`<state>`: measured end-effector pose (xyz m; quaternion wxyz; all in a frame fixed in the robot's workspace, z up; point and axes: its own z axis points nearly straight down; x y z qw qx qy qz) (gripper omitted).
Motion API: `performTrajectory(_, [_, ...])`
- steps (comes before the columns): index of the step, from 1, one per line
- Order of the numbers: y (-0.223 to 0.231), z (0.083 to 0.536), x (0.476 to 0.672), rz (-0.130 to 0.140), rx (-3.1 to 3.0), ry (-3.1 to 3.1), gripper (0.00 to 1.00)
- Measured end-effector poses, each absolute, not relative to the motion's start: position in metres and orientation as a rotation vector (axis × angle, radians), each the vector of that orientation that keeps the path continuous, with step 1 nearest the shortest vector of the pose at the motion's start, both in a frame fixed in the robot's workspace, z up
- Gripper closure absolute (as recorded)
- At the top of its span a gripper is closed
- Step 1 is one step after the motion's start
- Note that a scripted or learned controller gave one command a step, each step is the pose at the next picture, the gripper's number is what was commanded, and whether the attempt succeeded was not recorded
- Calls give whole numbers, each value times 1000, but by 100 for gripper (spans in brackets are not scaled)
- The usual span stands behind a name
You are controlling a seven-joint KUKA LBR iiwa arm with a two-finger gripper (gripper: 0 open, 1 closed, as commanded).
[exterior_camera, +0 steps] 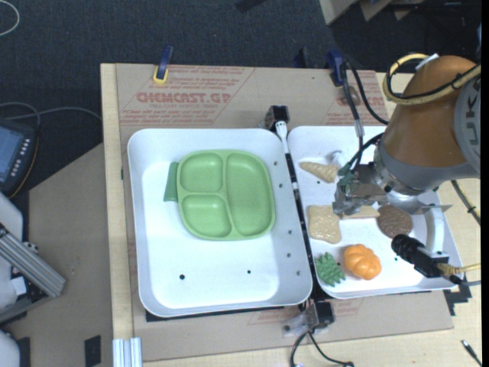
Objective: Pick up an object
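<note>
The right bin (348, 140) holds several toy foods. A tan wedge (319, 170) lies near its back left. A beige bread slice (324, 224) sits at its left side. An orange pumpkin-like piece (362, 261) and a green leafy piece (329, 268) lie at the front. A brown round patty (395, 222) rests toward the right. My gripper (348, 199) hangs low over the middle of this bin, just right of the bread slice and left of the patty. The wrist hides its fingertips.
The left bin (153, 228) carries a green divided plate (225, 193) with three compartments. A black divider strip (294, 197) runs between the bins. A black cylindrical part (419, 257) of the arm overhangs the right bin's front right corner.
</note>
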<state>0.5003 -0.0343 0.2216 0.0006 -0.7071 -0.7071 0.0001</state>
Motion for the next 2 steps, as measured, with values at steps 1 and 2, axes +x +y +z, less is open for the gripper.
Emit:
performTrajectory(1, [-52, 232, 501, -1, -2225, -2222, 100])
performTrajectory(2, [-35, 226, 505, 1, -2219, -2222, 100])
